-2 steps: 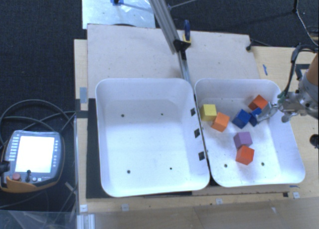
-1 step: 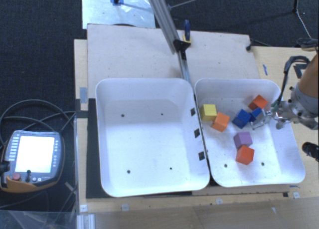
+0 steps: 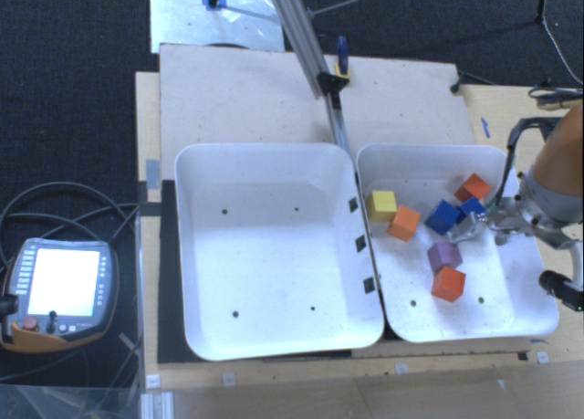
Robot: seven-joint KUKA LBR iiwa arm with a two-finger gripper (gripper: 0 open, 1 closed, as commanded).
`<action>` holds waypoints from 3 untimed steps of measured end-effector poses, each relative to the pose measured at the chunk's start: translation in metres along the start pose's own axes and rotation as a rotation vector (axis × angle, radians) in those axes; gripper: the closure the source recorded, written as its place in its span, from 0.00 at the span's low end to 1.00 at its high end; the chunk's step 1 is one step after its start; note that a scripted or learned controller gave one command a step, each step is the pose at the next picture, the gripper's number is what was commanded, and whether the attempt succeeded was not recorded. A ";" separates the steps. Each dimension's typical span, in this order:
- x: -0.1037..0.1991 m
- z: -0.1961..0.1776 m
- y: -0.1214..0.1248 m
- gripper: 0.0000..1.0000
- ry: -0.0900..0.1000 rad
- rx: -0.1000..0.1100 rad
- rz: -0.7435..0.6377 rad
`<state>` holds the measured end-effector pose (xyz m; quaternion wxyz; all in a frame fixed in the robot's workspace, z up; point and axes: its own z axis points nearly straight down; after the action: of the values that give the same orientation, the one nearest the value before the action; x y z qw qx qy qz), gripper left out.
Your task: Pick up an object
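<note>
Blue cube point(image 3: 443, 216): lies in the right bin point(image 3: 529, 321), just left of the gripper point(image 3: 476, 222), touching or nearly touching its tip.
Purple cube point(image 3: 444, 254): just below and left of the tip, with a red cube point(image 3: 448, 283) right under it.
Other cubes: an orange-red cube point(image 3: 473, 187) sits just above the tip; a yellow cube point(image 3: 382, 204) and an orange cube point(image 3: 403, 223) lie further left, near the bin wall.
Arm: enters from the right, wrist over the bin's right rim.
Gripper state: too small and blurred to tell; no cube is seen held.
Judgement: blue is the nearest target, lying to the left; crowding neighbours could block a clean grasp.
Left bin point(image 3: 274, 253): holds no cubes.
</note>
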<state>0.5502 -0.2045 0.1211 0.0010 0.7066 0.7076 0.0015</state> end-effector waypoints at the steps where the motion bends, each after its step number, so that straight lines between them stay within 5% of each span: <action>1: -0.001 -0.014 0.002 1.00 -0.003 -0.006 -0.004; 3: -0.004 -0.109 0.011 1.00 -0.003 -0.003 -0.003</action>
<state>0.5604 -0.2087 0.2301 0.0033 0.7055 0.7087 0.0015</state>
